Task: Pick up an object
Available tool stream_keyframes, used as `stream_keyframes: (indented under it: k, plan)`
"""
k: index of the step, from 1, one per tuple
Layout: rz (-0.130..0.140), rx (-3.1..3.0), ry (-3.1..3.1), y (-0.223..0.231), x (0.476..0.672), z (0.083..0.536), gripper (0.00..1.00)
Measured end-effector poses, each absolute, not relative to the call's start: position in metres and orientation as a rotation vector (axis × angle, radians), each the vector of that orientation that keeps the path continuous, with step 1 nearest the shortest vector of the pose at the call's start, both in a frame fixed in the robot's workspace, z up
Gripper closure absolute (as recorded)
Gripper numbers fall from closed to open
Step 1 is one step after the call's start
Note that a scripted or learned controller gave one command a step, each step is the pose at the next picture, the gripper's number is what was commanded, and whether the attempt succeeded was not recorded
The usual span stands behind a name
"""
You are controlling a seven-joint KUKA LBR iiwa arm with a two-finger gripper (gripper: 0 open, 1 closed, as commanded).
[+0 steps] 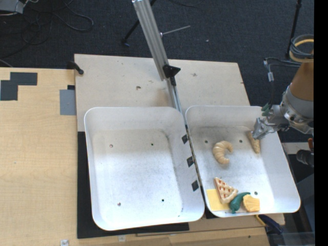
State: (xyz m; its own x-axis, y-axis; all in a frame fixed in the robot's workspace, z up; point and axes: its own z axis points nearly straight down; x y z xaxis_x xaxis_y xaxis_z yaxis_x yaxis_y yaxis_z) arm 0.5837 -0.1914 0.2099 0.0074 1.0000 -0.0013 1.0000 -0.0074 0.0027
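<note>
Hovering at the right bin (287, 160)'s far-right rim, the end effector (258, 132) touches a tan stick (255, 143); grip state unclear.

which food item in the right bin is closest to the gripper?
The slim tan piece by the bin's right wall, directly under the gripper. The croissant lies mid-bin; the waffle wedge sits at the front.

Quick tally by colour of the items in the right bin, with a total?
Tan: 2, the croissant and a small piece under the hand.
Yellow: 2, a flat slice and a wedge.
Orange waffle-pattern wedge: 1.
Green piece: 1.
Total: 6.
</note>
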Motion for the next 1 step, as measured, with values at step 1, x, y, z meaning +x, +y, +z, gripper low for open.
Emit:
stream_keyframes:
  k: [1]
  plan:
    - [0.001, 2.218, 2.223, -0.1921, 0.5841, 0.2439, 1.00]
